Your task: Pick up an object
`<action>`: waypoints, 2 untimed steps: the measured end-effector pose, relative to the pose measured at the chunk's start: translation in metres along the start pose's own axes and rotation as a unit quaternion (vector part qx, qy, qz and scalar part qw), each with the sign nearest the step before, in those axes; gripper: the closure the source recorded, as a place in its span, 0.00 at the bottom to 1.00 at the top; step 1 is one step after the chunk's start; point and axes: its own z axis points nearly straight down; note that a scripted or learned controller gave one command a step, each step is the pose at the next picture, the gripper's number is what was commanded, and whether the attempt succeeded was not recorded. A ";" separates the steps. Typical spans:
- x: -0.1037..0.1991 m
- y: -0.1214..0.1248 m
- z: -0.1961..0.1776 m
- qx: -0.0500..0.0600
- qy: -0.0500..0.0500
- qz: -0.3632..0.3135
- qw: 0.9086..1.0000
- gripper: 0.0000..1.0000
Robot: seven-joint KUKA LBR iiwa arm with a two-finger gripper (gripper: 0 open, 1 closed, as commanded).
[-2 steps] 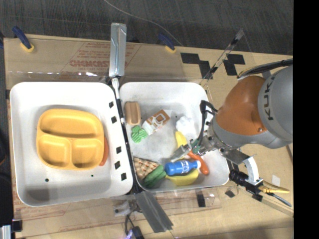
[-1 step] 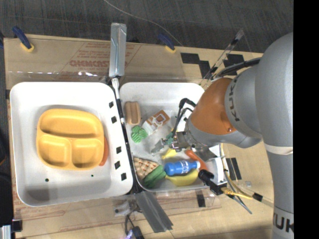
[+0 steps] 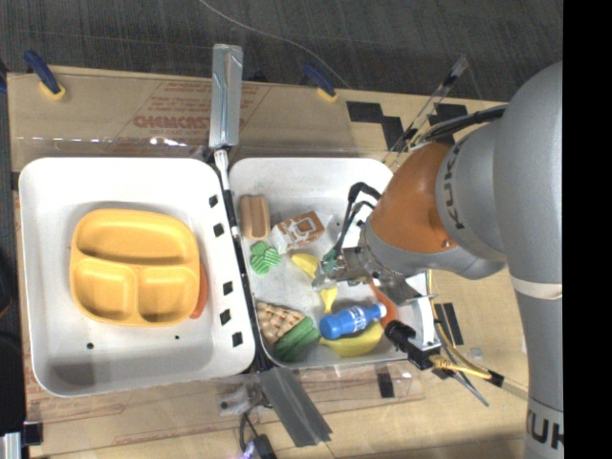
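Tool [image 3: 330, 273] is hovering low in the right white bin [image 3: 287, 175] — just above a yellow plastic piece [image 3: 304, 263], beside the blue bottle [image 3: 349, 321] — grip state, cannot tell.

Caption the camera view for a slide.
KUKA arm's tool low in the cluttered right bin; a yellow divided tray in the left bin.

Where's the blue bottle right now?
The blue bottle lies in the right bin, near its front edge, resting on a yellow item with the waffle to its left and the hand just above it.
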 end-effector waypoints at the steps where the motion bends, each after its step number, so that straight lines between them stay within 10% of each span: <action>1: 0.000 0.001 -0.010 0.000 0.000 -0.002 1.000 1.00; 2: 0.000 0.001 -0.009 0.001 0.000 -0.003 1.000 0.00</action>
